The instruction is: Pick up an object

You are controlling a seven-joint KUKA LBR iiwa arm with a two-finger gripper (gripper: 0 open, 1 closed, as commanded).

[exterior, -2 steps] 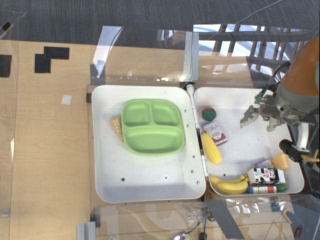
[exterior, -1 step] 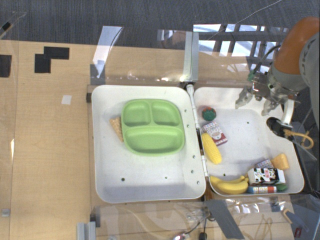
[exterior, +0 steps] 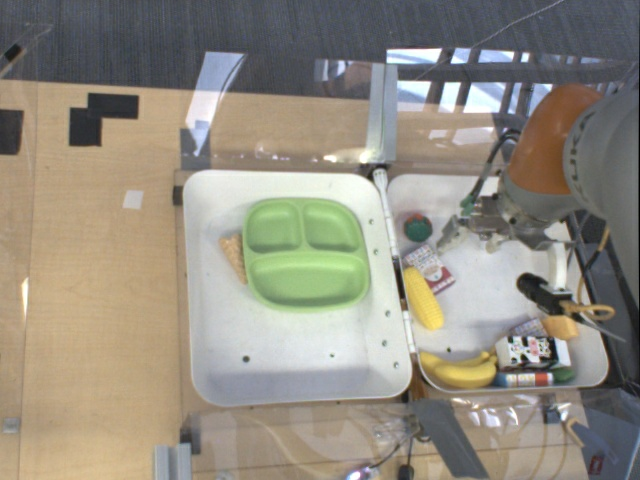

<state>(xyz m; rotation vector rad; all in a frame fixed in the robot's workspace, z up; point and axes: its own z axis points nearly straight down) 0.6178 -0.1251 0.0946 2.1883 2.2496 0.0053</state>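
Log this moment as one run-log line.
arm: over right bin | gripper: above bin floor, near green ball | grasp: none seen | left bin: green divided plate

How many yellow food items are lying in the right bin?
2. A corn cob lies along the bin's left wall, and a banana lies in the near-left corner, just below it. The arm covers the far-right part, so another might be hidden there.

Two bins side by side on worktop (exterior: 90,298). Left bin (exterior: 230,368): divided tray (exterior: 304,253) in middle, waffle piece (exterior: 234,257) touching its left edge. Right bin (exterior: 480,298): small ball (exterior: 418,228) far left, corn cob (exterior: 423,297) below it, banana (exterior: 460,370) near edge, scissors (exterior: 558,303) right, marker (exterior: 530,378) near right.
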